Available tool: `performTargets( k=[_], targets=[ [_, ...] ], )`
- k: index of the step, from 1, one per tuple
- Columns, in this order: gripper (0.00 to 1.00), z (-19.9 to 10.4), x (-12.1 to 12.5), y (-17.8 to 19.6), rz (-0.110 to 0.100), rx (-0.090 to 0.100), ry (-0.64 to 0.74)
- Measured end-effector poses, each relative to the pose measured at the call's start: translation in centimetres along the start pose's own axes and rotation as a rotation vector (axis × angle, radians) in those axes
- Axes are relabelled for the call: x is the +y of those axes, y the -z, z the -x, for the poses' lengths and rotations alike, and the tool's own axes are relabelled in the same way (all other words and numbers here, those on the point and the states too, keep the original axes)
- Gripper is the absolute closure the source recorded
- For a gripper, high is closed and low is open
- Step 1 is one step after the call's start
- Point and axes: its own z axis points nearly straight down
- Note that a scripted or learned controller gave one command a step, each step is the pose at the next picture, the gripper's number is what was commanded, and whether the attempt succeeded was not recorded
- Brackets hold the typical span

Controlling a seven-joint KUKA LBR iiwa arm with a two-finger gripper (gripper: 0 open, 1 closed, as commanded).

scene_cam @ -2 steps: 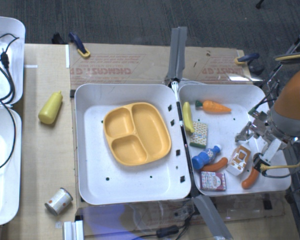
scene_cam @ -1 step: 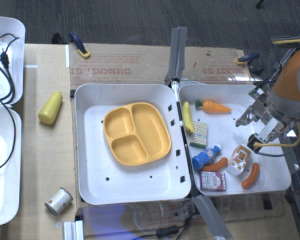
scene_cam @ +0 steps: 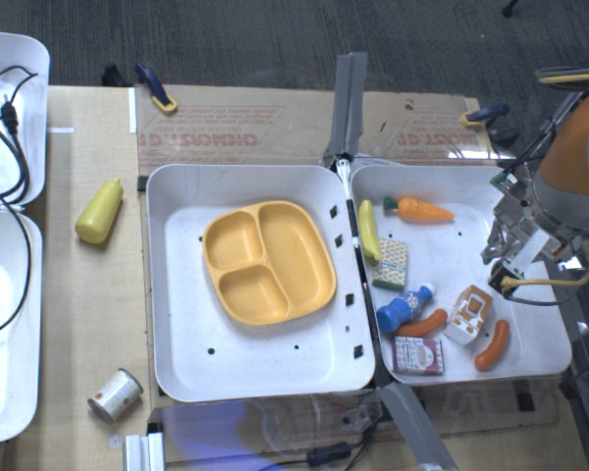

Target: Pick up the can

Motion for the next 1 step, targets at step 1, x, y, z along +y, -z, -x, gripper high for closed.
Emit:
performTargets(
  k=[1],
  targets=[
    [0.00,0.00,-0.01,-0.01,0.000,0.000,0.000]
  ],
)
